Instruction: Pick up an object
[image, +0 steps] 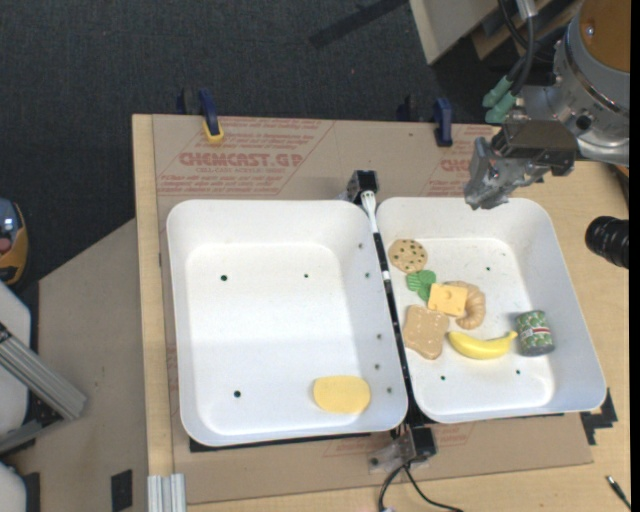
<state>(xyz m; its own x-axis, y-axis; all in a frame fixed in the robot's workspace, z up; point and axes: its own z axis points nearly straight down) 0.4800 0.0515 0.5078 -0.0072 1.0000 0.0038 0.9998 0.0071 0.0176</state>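
Bench: a brown board (250, 150) printed with red lettering lies under two white bins; two blue clamps (210, 108) grip its far edge. Dark carpet lies beyond it.
Left bin (200, 240): a yellow oval disc (341, 394) lies near its front right corner, well apart from everything else.
Right bin (560, 270): a cluster sits in its front left half. A round cookie (407, 255) lies nearest the divider, with a green piece (421, 282) just in front of it. A yellow cheese wedge (448, 298) overlaps a tan pastry (472, 305). A slice of toast (424, 331) touches a banana (481, 345), and a small green can (534, 333) lies at the banana's right tip.
Hard to make out: the green piece is partly covered by the cheese, so its shape is unclear. A black round thing (606, 238) at the right is cut off by the edge.
Arm: it enters at the top right, its upper part cut off, with the wrist tilted down and to the left.
Gripper (488, 195): it hangs over the far rim of the right bin, apart from the food. Whether it is spread or pressed together I cannot tell.
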